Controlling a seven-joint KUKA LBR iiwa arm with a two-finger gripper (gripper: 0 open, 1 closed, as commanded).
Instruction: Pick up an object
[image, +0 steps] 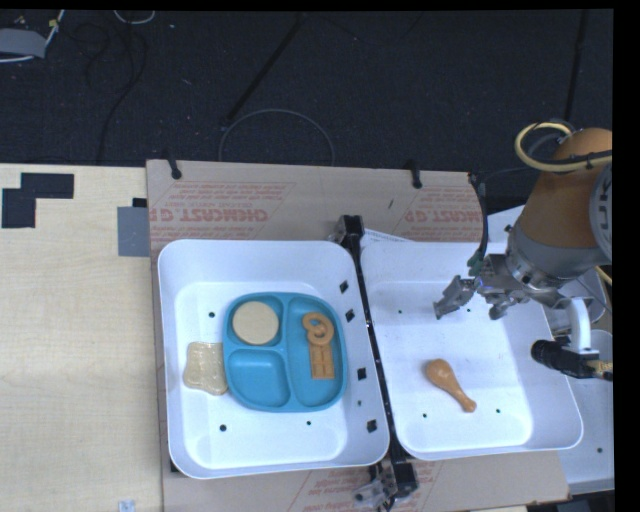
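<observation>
A tan toy drumstick (450, 384) lies on the floor of the right bin (420, 440), towards its front. My gripper (474, 302) hangs over the back right part of that bin, above and behind the drumstick and apart from it. Its two dark fingers are spread, with nothing between them. In the left bin (190, 440) a blue divided tray (262, 390) holds a round tan cookie (254, 322) and an orange key-shaped piece (319, 344). A pale bread-like slice (205, 367) rests against the tray's left edge.
A black divider (366, 340) runs between the two bins. Cardboard (300, 205) lies behind them. A black and white fixture (570, 355) sits at the right bin's right rim. The arm's grey and orange body (565, 215) looms over the bin's back right corner.
</observation>
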